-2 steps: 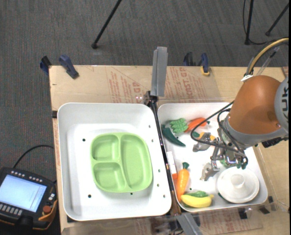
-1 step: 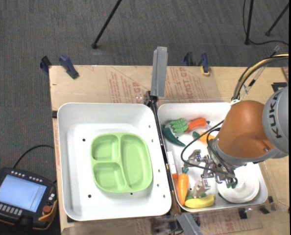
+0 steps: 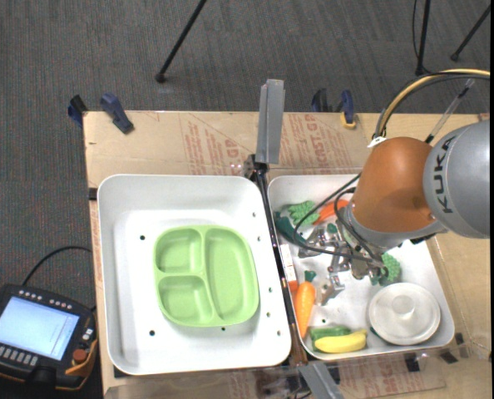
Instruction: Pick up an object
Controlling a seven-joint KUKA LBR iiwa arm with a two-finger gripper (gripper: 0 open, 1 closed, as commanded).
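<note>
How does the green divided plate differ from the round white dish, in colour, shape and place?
The green divided plate is light green, while the round white dish is white. The plate is a rounded rectangle with three compartments; the dish is circular. The plate lies in the left bin, the dish in the right bin among toy food. Both lie flat.

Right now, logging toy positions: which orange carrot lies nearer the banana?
The carrot by the right bin's left wall, just above the banana. The other carrot lies farther back, beside the arm.

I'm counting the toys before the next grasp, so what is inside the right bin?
The right bin holds a carrot, a banana, a white bowl and green pieces. The arm covers the bin's upper middle, so anything beneath stays hidden.
</note>
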